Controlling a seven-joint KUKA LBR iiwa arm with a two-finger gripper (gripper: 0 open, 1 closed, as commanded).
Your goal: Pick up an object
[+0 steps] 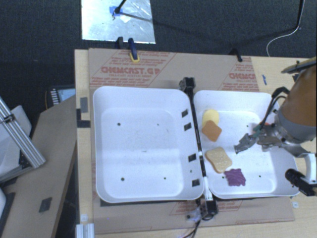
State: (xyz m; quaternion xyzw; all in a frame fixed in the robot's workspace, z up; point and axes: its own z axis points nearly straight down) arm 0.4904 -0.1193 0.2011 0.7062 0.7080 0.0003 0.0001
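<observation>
Background: we see dark carpet-like floor behind the counter (64,148), with a shiny metal sheet (118,14) lying at top left.
Counter surface: we note brown cardboard (163,66) printed in red lettering under both bins.
Left bin (106,103): we see a shallow white tray with small dark dots on its floor.
Divider: we find black clips along the seam where the two bins meet.
Right bin (237,100): we count four small things, all in its left half.
Yellow piece (211,115): it sits nearest the seam, toward the back.
Orange-brown piece (212,131): it touches the yellow one, just in front of it.
Tan slice (218,159): it lies flat, nearer the front edge.
Purple scrap (236,177): it lies just beside the slice, to its front right.
Gripper (243,145): it hovers low over the right bin, right of the orange-brown piece and apart from all four things; we cannot tell how far it is spread, and we see nothing in it.
Arm (299,108): grey and orange, it enters from the right.
</observation>
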